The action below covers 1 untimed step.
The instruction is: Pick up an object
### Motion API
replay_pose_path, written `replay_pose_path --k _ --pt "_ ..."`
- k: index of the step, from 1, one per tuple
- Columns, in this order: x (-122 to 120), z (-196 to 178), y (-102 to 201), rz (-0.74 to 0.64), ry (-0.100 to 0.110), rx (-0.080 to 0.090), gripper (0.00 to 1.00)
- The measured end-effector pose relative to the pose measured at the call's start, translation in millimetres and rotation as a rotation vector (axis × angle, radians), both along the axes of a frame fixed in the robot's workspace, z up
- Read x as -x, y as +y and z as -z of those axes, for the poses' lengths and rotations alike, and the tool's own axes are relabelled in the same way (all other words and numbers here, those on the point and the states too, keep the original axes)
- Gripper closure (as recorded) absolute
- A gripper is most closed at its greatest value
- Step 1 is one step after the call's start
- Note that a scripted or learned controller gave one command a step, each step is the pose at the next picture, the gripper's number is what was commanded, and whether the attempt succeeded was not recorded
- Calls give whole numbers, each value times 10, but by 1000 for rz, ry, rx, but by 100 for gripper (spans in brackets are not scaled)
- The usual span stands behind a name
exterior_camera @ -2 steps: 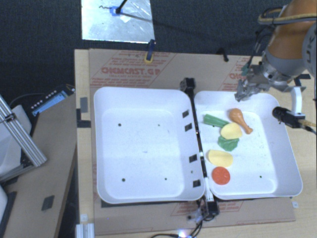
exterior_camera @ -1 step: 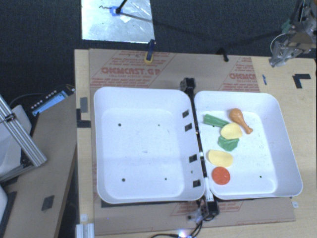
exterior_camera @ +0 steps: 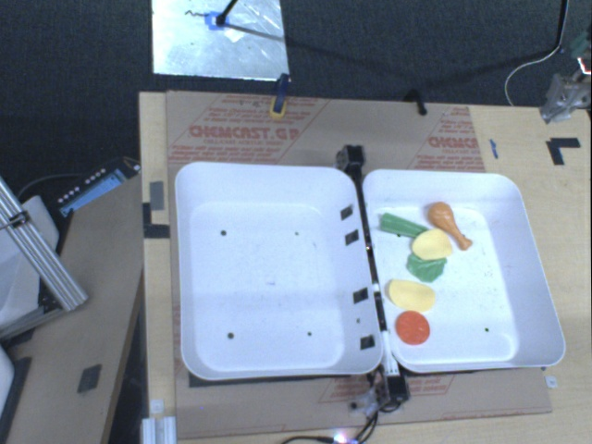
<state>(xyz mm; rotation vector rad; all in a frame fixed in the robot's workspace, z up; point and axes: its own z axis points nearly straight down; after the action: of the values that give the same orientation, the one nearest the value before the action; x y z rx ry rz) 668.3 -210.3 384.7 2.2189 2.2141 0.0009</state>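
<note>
Before the pick: toys wait in the right bin [exterior_camera: 532,239].

I see the gripper [exterior_camera: 566,95] at upper right; its state I cannot tell. Next I must descend on the red disc [exterior_camera: 413,327].

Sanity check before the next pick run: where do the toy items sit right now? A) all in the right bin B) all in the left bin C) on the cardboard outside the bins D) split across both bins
A: the orange drumstick, green pieces, yellow pieces and red disc all lie inside the right bin, clustered toward its left side near the divider.
</note>
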Motion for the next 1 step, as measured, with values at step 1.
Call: replay_pose_path --k 1 --pt "-5 -1099 46 -8 -9 1 100"
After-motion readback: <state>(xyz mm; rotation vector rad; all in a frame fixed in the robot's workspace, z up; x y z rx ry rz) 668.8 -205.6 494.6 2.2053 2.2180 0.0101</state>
